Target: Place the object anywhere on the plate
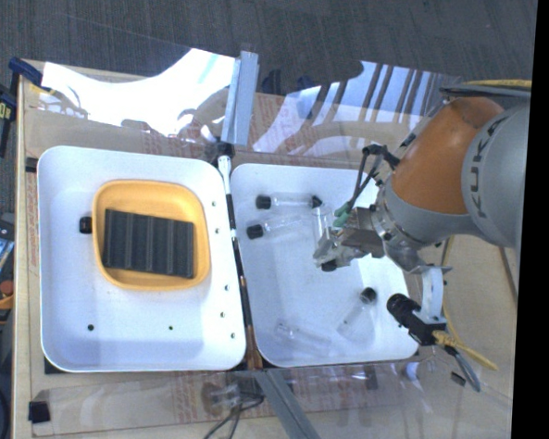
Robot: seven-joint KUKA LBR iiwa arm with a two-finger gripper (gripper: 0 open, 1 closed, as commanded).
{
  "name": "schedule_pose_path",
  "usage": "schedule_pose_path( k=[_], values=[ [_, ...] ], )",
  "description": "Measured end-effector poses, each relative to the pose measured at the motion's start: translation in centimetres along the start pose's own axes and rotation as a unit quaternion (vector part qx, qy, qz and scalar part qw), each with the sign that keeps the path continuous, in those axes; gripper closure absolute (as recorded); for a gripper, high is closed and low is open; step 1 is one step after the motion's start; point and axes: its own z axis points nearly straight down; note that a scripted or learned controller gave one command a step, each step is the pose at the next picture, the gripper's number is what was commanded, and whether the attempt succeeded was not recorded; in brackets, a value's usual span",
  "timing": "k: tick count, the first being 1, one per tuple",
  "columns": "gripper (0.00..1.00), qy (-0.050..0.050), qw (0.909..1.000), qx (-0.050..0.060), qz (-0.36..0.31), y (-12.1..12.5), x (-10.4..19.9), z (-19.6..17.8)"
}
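Reaching in from the right, the grey KUKA arm [462, 179] with its orange band hangs over the right-hand white bin [276, 349], its gripper [330, 253] low above the bin's middle. Whether the claw is spread or closed cannot be told from this angle, and nothing can be made out between its tips. Several clear plastic tubes with black caps lie scattered in that bin: one near the top edge [285, 202], one just below it toward the left wall [269, 227], one lower right of the gripper [359, 307], and a faint one near the bottom edge [300, 335]. The yellow plate [151, 197] sits in the left white bin [109, 343], carrying a dark ribbed block [151, 243], well apart from the tubes.
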Motion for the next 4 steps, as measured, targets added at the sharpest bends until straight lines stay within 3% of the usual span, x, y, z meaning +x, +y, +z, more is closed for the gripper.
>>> schedule_pose_path(
  k=[1, 2, 3, 4],
  values=[
    [1.0, 0.0, 0.9948, -0.001, -0.102, 5.2, 1.3, -3.5],
    [1.0, 0.0, 0.9779, -0.002, -0.209, 8.6, 1.5, -0.8],
    [0.0, 0.0, 0.9779, -0.002, -0.209, 8.6, 1.5, -0.8],
    [0.0, 0.0, 0.9559, 0.0, -0.294, 11.1, 7.3, 4.7]
  ],
)
